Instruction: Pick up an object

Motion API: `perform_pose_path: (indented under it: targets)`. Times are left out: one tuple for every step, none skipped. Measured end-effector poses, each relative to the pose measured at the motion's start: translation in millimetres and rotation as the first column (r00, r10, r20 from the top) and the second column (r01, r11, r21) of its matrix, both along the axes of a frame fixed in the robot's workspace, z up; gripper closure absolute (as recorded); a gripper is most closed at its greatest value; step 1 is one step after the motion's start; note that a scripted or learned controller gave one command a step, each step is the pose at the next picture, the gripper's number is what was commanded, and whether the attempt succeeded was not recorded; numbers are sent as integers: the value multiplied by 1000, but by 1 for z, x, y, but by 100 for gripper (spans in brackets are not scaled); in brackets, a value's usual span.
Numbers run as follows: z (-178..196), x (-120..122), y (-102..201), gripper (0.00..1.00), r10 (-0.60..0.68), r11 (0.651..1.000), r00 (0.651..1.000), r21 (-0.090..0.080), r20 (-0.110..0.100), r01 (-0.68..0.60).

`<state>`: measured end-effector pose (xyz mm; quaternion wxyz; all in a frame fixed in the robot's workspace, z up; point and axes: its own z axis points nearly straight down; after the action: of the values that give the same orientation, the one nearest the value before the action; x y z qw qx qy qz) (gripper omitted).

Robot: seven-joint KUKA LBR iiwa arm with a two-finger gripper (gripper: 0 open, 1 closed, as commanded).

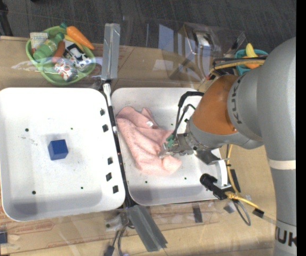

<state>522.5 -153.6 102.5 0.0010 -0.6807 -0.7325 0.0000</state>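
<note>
Arm enters from the view's right. Its orange band (pixel 219 108) sits just right of and slightly above the gripper (pixel 169 146).

Gripper: low over the bin on the view's right (pixel 158 190), tip down on the near-right edge of the pink cloth (pixel 139 135). It appears to touch the fabric. From this angle I cannot tell whether it is spread, closed, or clamped on cloth, because the wrist body and a greenish part at the tip cover the contact point.

Pink cloth: crumpled, lying flat on the bin floor. The bulk of it runs from directly under the gripper up and to the left, and a rounded lobe sits just below the tip. A small pale tag or patch shows on the cloth above-left of the gripper. No part of the cloth looks raised off the floor.

Blue cube (pixel 58 149): well left of the gripper, about level with it in the view. It sits alone on the floor of the other bin (pixel 46 111), across the divider between the two bins and clear of the walls.

Green bowl (pixel 54 78): far up and left of the gripper, outside both bins on the bench (pixel 11 49), just beyond the far corner of the cube's bin. It holds mixed small toys, with an orange carrot-shaped piece (pixel 78 35) on top. The rest are too small to name.
</note>
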Motion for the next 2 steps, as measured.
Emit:
perform_pose_path:
  targets:
    - [199, 52, 25, 100, 95, 995, 995, -1, 1, -95]
    - [103, 106, 41, 100, 24, 1000, 1000, -1, -5, -24]
